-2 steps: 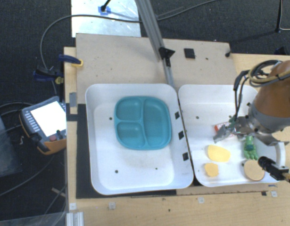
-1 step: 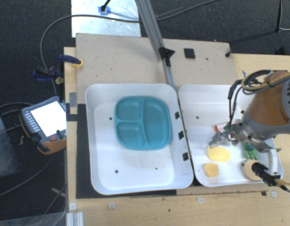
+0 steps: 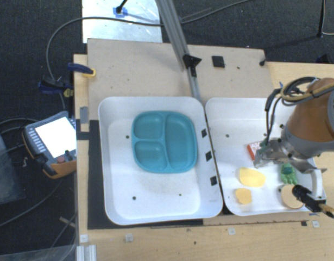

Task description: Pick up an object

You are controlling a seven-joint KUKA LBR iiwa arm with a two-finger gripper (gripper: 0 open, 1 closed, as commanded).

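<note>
The arm's orange band and grey wrist hang over the right bin (image 3: 232, 118). Its gripper (image 3: 263, 156) points down at the bin floor, right beside a small red and white object (image 3: 253, 147) that it partly hides. Just below the gripper lies a yellow lemon-shaped piece (image 3: 251, 177), and a smaller yellow-orange piece (image 3: 243, 196) lies nearer the front wall. A green object (image 3: 288, 174) and a tan round disc (image 3: 290, 197) sit to the gripper's right, partly under the arm. I see nothing between the gripper and the bin floor.
The left bin (image 3: 118, 189) holds a teal divided plate (image 3: 164, 141). A grey pole (image 3: 175, 26) slants down to the ridge between the bins. Black cables (image 3: 281, 94) loop over the arm's wrist. A teach pendant (image 3: 51, 143) lies off the bench at left.
</note>
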